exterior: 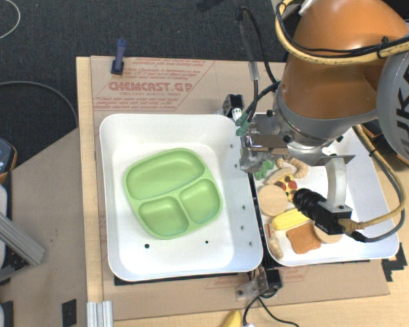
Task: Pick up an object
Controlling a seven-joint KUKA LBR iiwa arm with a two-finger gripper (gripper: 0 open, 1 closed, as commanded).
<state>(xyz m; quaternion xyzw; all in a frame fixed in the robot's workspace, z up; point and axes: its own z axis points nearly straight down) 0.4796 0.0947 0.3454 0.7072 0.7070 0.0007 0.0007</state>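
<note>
- Evidently, the gripper [259, 161] hung low over the inner edge of the right bin [371, 189], close to the wall shared with the left bin [116, 142]. That suited a reach into the pile of toy food.
- Whether the gripper was spread or pressed together could not be told, because the bulky orange wrist above hid its tip. Nothing could be seen held in it.
- The likely targets lay crowded just beside the gripper, on its side toward the bench front.
- A pale knobbly piece [291, 165] and a red-spotted slice [284, 182] were nearest.
- A round tan disc [273, 199] came next, followed by a yellow piece [290, 219] and an orange-brown piece [303, 237] farther off.
- These pieces touched or overlapped one another, so I judged that a clean grasp of one alone would be awkward. A descent could nudge its neighbours.
- A green divided plate [172, 193] lay flat in the left bin, well apart from the gripper across the shared wall. It was probably too broad and low to be the easy choice.
- The pick seemed not yet made.
</note>
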